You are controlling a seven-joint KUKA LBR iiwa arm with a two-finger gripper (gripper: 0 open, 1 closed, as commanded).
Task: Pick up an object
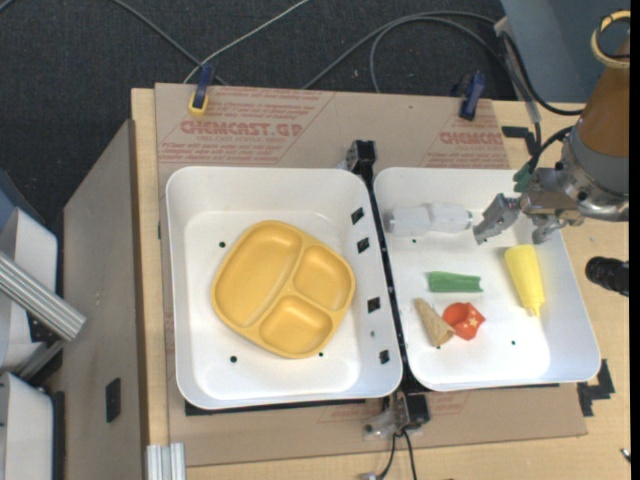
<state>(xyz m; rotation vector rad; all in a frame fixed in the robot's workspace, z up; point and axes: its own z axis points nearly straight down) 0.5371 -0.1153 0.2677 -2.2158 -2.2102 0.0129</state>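
Gripper [520, 220]: jaws spread open, holding nothing, poised over the right bin [575, 363]. Nearest item: yellow corn cob [525, 276], just below the jaws toward the bin's near edge, long axis running away from them, roughly front-to-back.

Right bin [570, 363]: corn cob [525, 277], green piece [454, 282], tomato [464, 319] and tan wedge [433, 322] cluster mid-floor; pale, possibly clear object [430, 218] near back wall. Front strip open. Left bin [185, 298]: yellow divided plate [284, 288] fills centre, margins free.
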